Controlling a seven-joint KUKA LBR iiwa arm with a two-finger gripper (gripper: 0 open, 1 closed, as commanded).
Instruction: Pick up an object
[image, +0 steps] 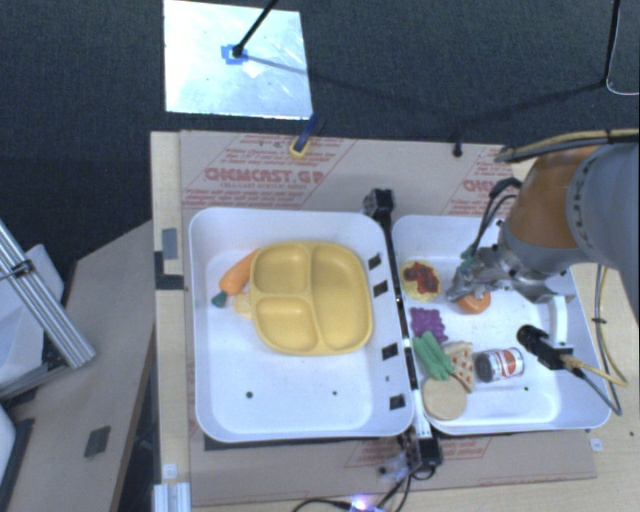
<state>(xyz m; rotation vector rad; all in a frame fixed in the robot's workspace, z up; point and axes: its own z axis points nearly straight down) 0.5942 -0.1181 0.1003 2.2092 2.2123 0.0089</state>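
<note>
A yellow plastic plate with 3 compartments (308, 298) lies in the left shallow white bin (215, 330), with an orange toy carrot (236, 273) touching its left edge. A shiny square metal sheet (238, 62) lies on the dark floor beyond the bench.

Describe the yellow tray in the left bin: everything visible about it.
The yellow tray looks like smooth plastic with rounded corners and three compartments, two at the top and one wider below. All three look empty. It lies flat and slightly turned in the upper middle of the left bin. A toy carrot rests against its left edge.
</note>
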